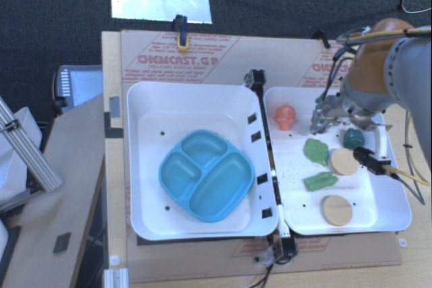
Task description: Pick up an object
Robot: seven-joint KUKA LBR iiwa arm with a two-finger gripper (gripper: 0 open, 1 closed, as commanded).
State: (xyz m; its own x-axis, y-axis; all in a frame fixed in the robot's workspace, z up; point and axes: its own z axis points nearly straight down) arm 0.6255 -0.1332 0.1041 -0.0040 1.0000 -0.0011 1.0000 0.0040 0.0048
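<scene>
The gripper (322, 119) hangs low over the far part of the right bin (398, 212), between the orange toy (285, 117) and the teal piece (353, 139); its state I cannot tell. Green pieces (315, 150) and tan discs (337, 210) lie nearer, and a blue tray (205, 175) sits in the left bin (145, 145).

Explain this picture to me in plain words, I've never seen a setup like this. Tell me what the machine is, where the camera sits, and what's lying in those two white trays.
One camera, fixed above a bench, looks down at a slant. The grey arm with the orange band is a robot reaching in from the right; its gripper hangs over the right bin. I see nothing between its fingers, and whether they are open is unclear. The left bin holds a blue divided plate. The right bin holds small toy-like pieces: an orange one, two green ones, a dark teal one and two tan discs.
</scene>
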